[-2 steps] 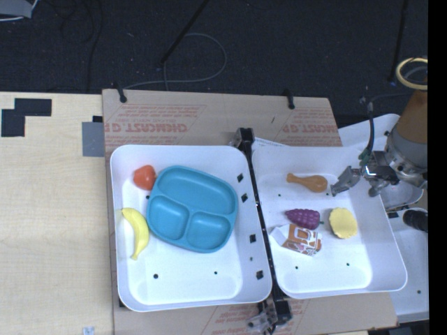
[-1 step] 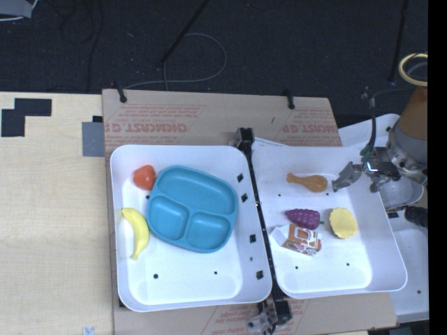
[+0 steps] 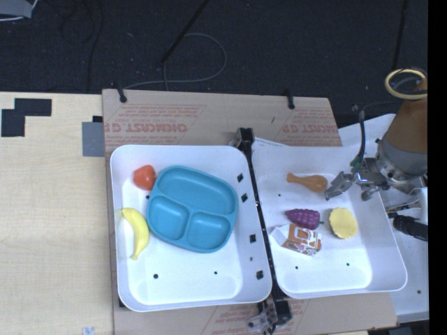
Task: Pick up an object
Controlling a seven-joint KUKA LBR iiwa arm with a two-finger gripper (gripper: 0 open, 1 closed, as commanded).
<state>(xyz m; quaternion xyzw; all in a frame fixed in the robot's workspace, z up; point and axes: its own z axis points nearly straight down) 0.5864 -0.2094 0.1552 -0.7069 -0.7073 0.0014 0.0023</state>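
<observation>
Camera view, looking down at a slant on both bins.

Bench: pale wood surface (image 3: 49, 208) at left; brown cardboard sheet (image 3: 209, 121) with printed lettering lying under the two bins.

Left bin (image 3: 181, 288): shallow, white; holds three things.
- Blue divided plate (image 3: 192, 208): three compartments, sits near the bin's centre, tilted slightly.
- Tomato (image 3: 144, 177): red-orange, upper left corner, just beside the plate's rim.
- Banana (image 3: 137, 230): yellow, along the left wall, curved, just beside the plate.

Right bin (image 3: 335, 278): shallow, white; touches the left bin along a dark centre seam.
- Chicken drumstick (image 3: 308, 181): tan toy piece, upper middle of the bin, lying flat, thin end to the left.
- Grapes (image 3: 303, 218): purple cluster, centre of the bin.
- Small carton (image 3: 302, 239): white and orange pack, just below the grapes, touching or nearly so.
- Yellow round piece (image 3: 343, 222): ridged, flat, right of the grapes, apart from them.

Arm (image 3: 408, 135): grey with orange band, entering from the right above the right bin's far edge.

Gripper (image 3: 353, 184): low over the right bin's upper right part, between drumstick and yellow piece, just right of the drumstick's thick end.
Fingers: spread apart, nothing between them; left finger (image 3: 338, 185) near the drumstick, not clearly touching.

Cables: black leads (image 3: 199, 47) across the dark floor beyond the bench.
</observation>
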